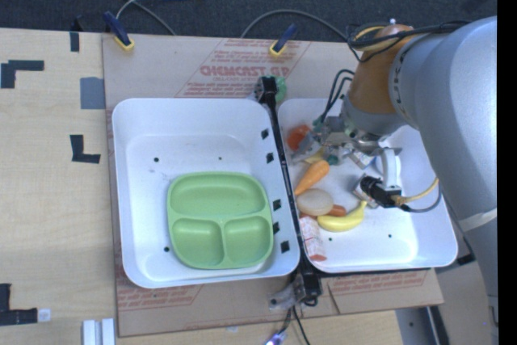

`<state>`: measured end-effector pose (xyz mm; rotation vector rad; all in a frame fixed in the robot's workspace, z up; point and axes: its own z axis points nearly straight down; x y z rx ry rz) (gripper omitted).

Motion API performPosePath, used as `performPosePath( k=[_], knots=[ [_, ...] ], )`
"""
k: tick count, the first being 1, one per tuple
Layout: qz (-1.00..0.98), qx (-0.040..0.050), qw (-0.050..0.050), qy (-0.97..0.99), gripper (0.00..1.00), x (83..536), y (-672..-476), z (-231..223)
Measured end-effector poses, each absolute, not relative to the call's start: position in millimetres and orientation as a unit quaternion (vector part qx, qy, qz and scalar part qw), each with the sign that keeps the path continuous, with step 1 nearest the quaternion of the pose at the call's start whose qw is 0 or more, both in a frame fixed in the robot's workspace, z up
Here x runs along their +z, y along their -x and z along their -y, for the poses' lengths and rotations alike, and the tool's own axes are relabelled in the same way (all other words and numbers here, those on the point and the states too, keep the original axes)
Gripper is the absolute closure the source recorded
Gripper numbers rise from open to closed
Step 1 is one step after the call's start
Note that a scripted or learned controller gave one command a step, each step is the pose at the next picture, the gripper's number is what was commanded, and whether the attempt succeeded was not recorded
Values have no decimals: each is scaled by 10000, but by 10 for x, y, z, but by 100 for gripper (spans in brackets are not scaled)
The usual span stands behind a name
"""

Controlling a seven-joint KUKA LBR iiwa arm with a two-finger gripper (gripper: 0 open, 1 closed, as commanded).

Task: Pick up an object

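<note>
Toy foods clustered along the left wall of the right bin (404, 250): an orange carrot (313, 175) lying at a slant, a pale rounded piece (314, 201) just below it, and a yellow banana (342, 220) — curved, lying flat — beside that piece. A small orange-red item (298, 136) sits nearer the bin's far left corner — its kind cannot be told.

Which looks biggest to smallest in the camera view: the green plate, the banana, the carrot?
1. Green plate, by far the largest, lying in the left bin.
2. Banana.
3. Carrot.
Banana and carrot look close in length, so their order is unsure.
</note>
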<state>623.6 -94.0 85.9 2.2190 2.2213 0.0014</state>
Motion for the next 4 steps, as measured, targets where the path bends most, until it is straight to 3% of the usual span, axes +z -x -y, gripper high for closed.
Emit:
performPosePath(
  k=[1,4],
  knots=[
    [-7073,4,17,-7069,0,864,-5728,947],
    [-7074,2,7,-7068,0,862,-5800,982]
  ],
)
